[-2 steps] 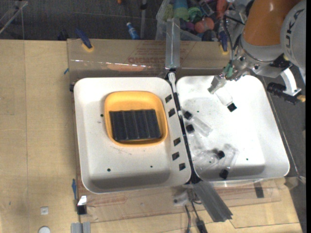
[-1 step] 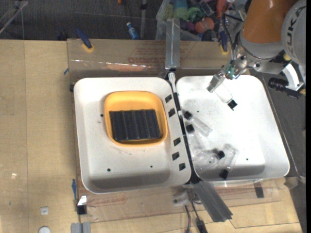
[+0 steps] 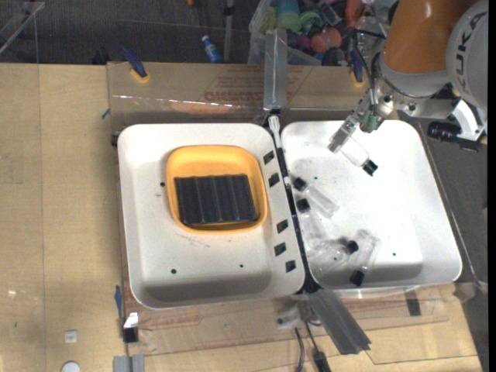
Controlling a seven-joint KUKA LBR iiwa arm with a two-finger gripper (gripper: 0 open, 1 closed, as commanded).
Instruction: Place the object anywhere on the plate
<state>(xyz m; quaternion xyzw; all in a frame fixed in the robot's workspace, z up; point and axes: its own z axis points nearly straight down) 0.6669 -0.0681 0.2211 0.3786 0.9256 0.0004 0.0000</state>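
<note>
An orange-yellow plate (image 3: pixel 213 159) lies in the left bin (image 3: pixel 143 208). A black ridged rectangular object (image 3: pixel 215 200) rests flat on the plate, covering most of its floor. My gripper (image 3: pixel 358 130) hangs over the back of the right bin (image 3: pixel 418 208), well to the right of the plate. Just below the gripper is a small clear plastic piece with a black cap (image 3: pixel 360 157); whether it is held or lying on the bin floor is unclear.
Several clear plastic pieces with black caps (image 3: pixel 341 248) lie in the left and front part of the right bin. A divider with black clips (image 3: pixel 280 200) runs between the bins. A crate of coloured toys (image 3: pixel 318 10) stands behind the bench.
</note>
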